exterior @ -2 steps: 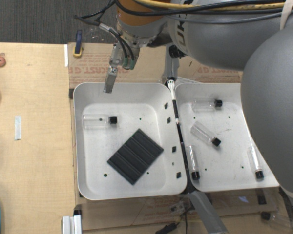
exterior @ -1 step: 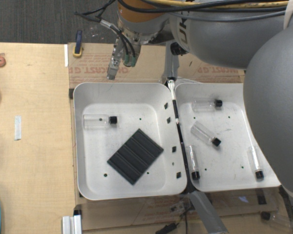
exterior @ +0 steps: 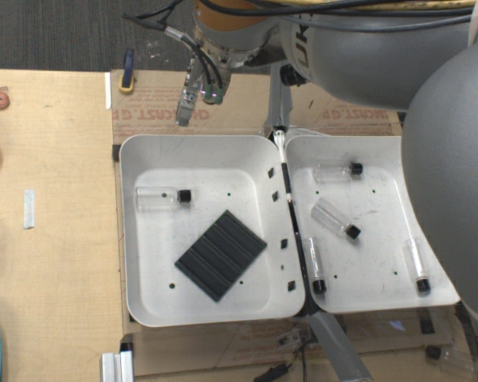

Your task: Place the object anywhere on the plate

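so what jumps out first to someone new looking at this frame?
The grey arm bulks across the top right, its hand hanging above the bins' far edge. Next, the dark ribbed plate lying askew in the left bin, with one clear black-capped vial beside it. Four similar vials lie scattered in the right bin.

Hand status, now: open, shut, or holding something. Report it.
Hand: cannot be told from this angle. It sits above the far edge of the left bin, away from the vials.
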`<state>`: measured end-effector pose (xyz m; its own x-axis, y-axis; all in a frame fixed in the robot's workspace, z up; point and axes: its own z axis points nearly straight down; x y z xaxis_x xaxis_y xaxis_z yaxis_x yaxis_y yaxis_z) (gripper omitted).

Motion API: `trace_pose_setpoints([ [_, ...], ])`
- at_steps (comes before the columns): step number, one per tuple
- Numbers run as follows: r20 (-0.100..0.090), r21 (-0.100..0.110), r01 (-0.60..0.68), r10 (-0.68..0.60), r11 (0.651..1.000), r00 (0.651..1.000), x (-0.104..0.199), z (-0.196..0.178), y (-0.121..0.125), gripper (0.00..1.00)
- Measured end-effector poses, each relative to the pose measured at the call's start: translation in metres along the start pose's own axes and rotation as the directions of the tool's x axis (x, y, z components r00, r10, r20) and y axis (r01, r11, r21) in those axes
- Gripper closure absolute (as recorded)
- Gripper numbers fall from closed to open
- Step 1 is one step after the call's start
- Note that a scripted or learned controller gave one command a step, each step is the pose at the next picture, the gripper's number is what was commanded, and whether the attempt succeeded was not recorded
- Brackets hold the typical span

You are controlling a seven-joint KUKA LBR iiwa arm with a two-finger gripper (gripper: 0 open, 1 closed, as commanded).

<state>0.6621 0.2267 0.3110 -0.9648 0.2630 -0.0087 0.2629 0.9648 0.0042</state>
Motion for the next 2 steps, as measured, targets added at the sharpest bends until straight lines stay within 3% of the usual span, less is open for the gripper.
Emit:
trace_pose_setpoints([
  [2,0.006,-0.003,-0.001,0.001,1.000,1.000,-0.0022,-0.0180,0.0002,1.00],
])
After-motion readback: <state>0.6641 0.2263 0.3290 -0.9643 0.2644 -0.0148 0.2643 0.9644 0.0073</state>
